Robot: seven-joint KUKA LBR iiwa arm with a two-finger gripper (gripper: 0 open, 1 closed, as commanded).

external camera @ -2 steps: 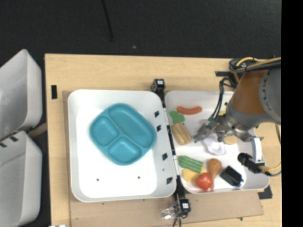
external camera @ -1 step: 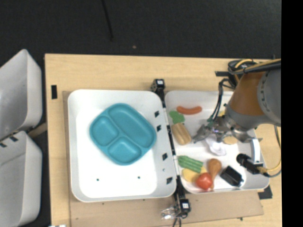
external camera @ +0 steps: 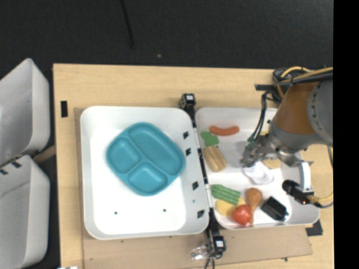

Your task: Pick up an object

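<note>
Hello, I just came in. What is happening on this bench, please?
A grey and orange robot arm reaches into the right bin, its pincer low among toy food: a sausage, a bread roll, a tomato. It visibly holds nothing. The left bin has a blue divided plate.

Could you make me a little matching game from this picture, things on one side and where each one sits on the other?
Things:
1. blue divided plate
2. red sausage
3. tomato
4. black block

Places:
A. far end of the right bin
B. near edge of the right bin, beside the chicken drumstick
C. left bin
D. near right corner of the right bin

Pairs: 1-C, 2-A, 3-B, 4-D
</note>
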